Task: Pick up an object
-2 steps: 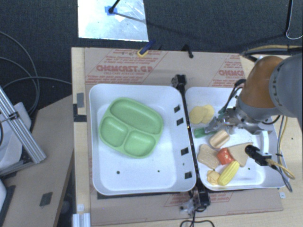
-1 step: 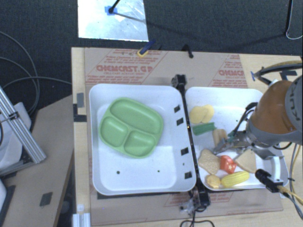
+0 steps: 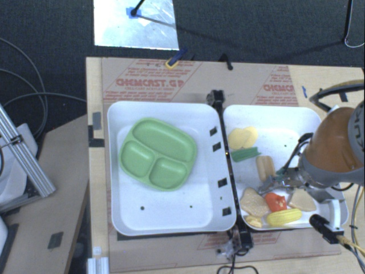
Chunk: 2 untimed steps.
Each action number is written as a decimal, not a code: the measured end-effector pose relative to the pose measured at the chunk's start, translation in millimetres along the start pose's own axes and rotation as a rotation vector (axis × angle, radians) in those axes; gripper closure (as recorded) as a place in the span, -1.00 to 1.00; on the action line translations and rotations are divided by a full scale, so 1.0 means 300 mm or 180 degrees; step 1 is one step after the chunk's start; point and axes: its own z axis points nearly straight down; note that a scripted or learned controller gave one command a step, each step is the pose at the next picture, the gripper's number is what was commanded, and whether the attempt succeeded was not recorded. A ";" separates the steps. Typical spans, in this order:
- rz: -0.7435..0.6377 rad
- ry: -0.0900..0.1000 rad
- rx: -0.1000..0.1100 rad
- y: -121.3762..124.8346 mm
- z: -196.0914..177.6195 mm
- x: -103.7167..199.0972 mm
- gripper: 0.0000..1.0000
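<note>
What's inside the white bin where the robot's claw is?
The right bin holds toy food: a yellow round piece, a green strip, a tan block, a red piece, a corn cob. The arm covers that bin's right side.

The KUKA arm's wide, rounded orange band [image 3: 337,138] sits above a smooth grey wrist collar [image 3: 325,173], its surface glossy with soft highlights. From that collar a slim two-finger metal gripper [image 3: 272,182] of grey and silver parts projects, thin and angular beside the bulky arm. Black cables [image 3: 296,150] run in thin lines along the band's side just behind the gripper, and a pale looped hose [image 3: 333,90] arcs above the orange band.
</note>
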 end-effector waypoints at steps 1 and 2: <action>-0.0017 0.0002 -0.0004 0.005 0.000 0.069 -1.00; -0.0010 0.0000 -0.0019 0.009 -0.036 0.066 1.00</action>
